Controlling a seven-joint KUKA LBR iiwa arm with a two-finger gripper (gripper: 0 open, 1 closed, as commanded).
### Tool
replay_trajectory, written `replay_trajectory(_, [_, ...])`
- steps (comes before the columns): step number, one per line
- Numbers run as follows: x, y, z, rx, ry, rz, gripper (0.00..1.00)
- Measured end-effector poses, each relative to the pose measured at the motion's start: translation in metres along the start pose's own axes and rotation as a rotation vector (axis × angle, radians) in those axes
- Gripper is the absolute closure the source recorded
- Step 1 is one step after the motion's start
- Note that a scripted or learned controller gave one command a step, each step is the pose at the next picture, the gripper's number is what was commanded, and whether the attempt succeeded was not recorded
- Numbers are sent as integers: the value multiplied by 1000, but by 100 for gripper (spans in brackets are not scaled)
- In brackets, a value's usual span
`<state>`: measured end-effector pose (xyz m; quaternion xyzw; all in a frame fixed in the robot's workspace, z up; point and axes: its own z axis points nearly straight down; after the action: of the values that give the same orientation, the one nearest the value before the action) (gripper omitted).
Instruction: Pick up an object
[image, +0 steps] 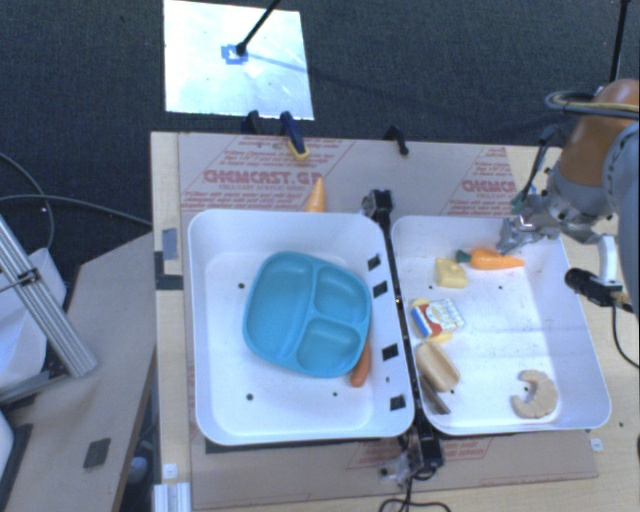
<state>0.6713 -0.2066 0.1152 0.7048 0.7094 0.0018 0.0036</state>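
Observation:
The right bin holds an orange carrot near its far edge, with a yellow wedge just left of it. Closer to me lie a striped red, yellow and blue packet, a tan bread roll and a beige croissant. My gripper hangs at the far right corner of this bin, just above and to the right of the carrot. Nothing shows in its grasp.
The left bin bears a blue divided plate, with a small orange carrot against the plate's near right edge. An orange cone lies on the cardboard behind the left bin. A black divider joins the bins.

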Motion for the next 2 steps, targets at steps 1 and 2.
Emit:
replay_trajectory(1, [0,0,-10,0,-1,-4,100])
replay_trajectory(2, [1,-50,32,9,3,6,100])
